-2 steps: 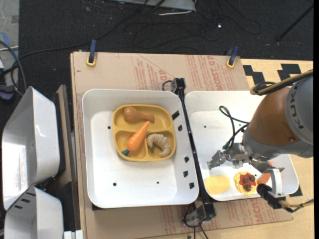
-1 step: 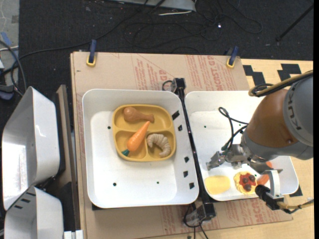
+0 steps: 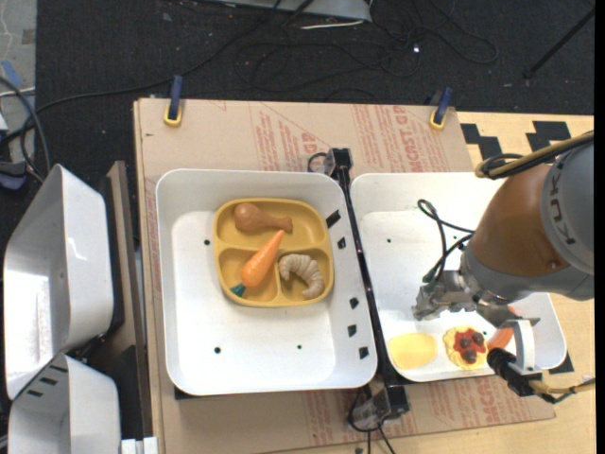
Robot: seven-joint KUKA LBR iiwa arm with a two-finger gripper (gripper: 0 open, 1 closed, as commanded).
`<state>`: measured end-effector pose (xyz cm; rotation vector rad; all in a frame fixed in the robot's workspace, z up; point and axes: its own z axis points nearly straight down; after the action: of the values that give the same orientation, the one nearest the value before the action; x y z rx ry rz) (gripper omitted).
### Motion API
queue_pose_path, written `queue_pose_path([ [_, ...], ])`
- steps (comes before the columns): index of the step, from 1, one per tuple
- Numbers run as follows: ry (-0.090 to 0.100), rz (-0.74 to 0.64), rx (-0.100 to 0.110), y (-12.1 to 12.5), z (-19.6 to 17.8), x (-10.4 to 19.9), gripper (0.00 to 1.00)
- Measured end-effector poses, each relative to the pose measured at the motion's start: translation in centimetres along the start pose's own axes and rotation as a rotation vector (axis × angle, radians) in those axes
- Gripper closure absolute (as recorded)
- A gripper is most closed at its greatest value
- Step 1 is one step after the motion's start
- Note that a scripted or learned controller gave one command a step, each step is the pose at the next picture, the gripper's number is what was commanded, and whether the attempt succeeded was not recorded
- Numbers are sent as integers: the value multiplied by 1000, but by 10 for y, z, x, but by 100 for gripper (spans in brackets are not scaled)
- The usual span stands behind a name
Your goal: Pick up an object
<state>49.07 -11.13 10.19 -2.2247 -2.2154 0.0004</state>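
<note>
Currently the desk [image 3: 284, 126] is seen carrying two white bins side by side. The left bin [image 3: 189, 282] holds a yellow divided plate [image 3: 227, 230] near its far edge, loaded with a toy drumstick [image 3: 262, 218], a toy carrot [image 3: 262, 260] and a toy shrimp [image 3: 302, 271]. The arm [image 3: 529, 230] is reached over the right bin [image 3: 397, 211], with the jaws lowered at the near side of the bin; their state cannot be told. A yellow disc [image 3: 412, 350] and a small red-topped pizza toy [image 3: 465, 345] are lying just beside the jaws, at the right bin's near edge.
</note>
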Motion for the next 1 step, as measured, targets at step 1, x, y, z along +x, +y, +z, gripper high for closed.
queue_pose_path([
  [1,-3,-4,-7,-2,-60,-7,100],
])
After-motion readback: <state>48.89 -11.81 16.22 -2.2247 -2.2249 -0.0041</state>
